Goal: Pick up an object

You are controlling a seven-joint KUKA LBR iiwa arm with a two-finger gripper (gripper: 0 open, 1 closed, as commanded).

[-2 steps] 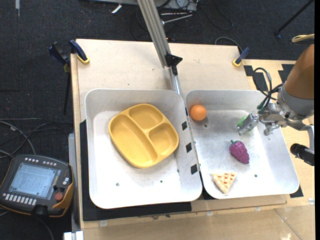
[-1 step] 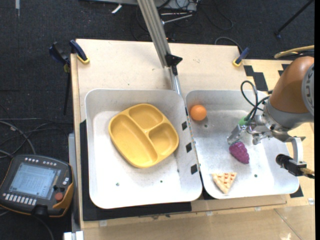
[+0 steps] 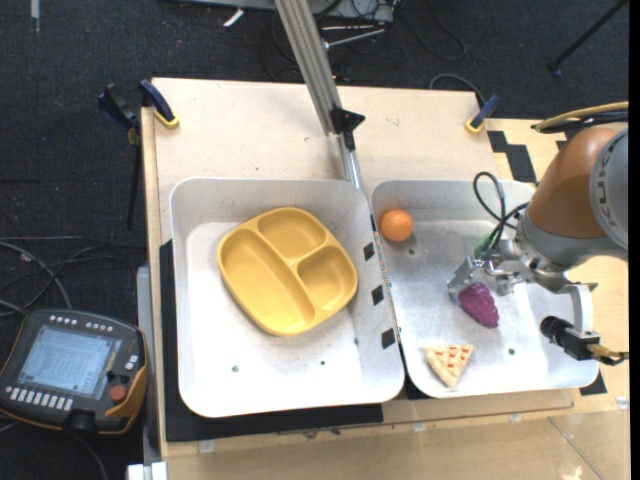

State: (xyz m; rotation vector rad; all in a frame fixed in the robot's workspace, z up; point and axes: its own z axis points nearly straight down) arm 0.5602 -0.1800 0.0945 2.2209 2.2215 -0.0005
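The yellow plate (image 3: 288,269) fills the left bin (image 3: 200,368). At three o'clock in the right bin (image 3: 520,373), the end effector (image 3: 476,276) sits just above the purple grapes (image 3: 480,304), poised to grasp (finger spacing cannot be told). The waffle slice (image 3: 449,362) lies at six, the orange ball (image 3: 397,225) at ten.

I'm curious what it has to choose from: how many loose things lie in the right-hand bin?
3: an orange ball near the bin's far left corner, a purple toy in the middle at the gripper, and a waffle-like wedge near the front edge. The arm may hide more.
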